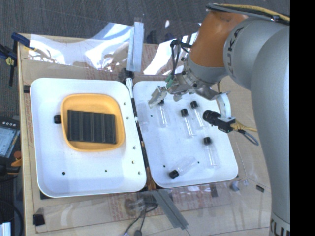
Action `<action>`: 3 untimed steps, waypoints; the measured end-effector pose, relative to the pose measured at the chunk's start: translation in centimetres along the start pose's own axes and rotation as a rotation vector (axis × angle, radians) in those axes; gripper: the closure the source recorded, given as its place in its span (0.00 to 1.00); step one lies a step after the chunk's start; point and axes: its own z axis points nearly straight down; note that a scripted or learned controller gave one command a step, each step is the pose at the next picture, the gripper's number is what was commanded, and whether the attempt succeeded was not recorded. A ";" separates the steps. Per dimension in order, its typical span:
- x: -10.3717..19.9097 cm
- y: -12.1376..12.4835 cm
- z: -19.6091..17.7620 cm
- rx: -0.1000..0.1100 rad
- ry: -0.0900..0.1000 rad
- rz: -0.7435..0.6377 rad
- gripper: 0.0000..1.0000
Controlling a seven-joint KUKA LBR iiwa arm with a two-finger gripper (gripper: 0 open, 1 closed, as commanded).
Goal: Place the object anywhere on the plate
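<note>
A yellow plate (pixel 91 104) with a black ridged insert (pixel 92 127) lies in the left bin (pixel 49 171). Several clear vials with black caps lie scattered in the right bin (pixel 224 173): one (pixel 188 124) near the middle, one (pixel 198 116) beside it, one (pixel 210 152) further right and one (pixel 181 167) near the front. Another clear vial (pixel 161 116) lies just in front of my gripper (pixel 166 97). The gripper hovers over the right bin's back left corner, open, with nothing between its fingers.
A small black piece (pixel 57 119) sits in the left bin against the plate's left edge. A black connector with a cable (pixel 218 120) hangs off the wrist over the right bin. Crumpled clear plastic (pixel 106 53) lies behind the bins.
</note>
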 end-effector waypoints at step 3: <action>-2.7 1.4 -0.4 0.001 0.001 0.001 0.00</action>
